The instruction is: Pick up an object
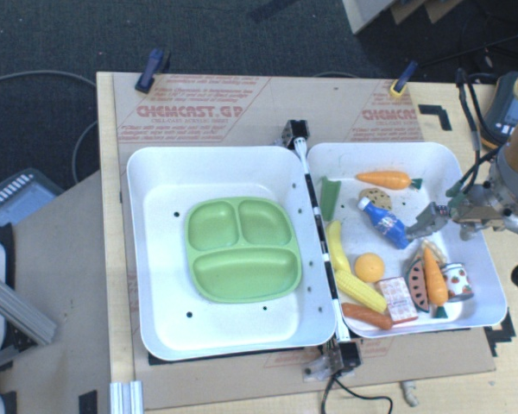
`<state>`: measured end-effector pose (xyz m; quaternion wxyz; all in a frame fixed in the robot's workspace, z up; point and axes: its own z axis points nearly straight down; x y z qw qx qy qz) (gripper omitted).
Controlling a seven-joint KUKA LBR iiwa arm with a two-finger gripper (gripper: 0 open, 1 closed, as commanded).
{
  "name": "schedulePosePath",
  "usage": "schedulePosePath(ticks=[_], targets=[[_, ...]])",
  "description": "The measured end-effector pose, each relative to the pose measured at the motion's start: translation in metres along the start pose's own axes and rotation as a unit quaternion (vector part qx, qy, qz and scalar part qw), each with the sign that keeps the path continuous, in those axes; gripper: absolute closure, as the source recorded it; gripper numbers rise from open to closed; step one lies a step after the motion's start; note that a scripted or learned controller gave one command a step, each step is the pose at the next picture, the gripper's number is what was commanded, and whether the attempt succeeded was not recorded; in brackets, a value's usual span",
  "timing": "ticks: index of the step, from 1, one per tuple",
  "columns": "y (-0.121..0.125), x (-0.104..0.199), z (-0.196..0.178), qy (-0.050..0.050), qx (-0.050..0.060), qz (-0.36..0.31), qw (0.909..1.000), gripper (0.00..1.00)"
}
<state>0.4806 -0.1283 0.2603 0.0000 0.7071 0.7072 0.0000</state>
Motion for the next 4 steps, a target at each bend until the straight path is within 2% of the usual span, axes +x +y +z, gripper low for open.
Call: schedulePosePath(ticks=[1, 2, 3, 4], targets=[[0.024, -0.047, 0.119, 0.0, 0.001, 0.001, 1.0, 0.0], [0.001, -0.039, 0.175, 0.002, 0.001, -0.001, 1.0, 0.0], [0.001, -0.041, 0.165, 0.0, -0.001, 0.0, 1.0, 1.0], [0.064, 0.039, 0.076, 0.0, 0.0, -0.001, 1.0, 1.0]])
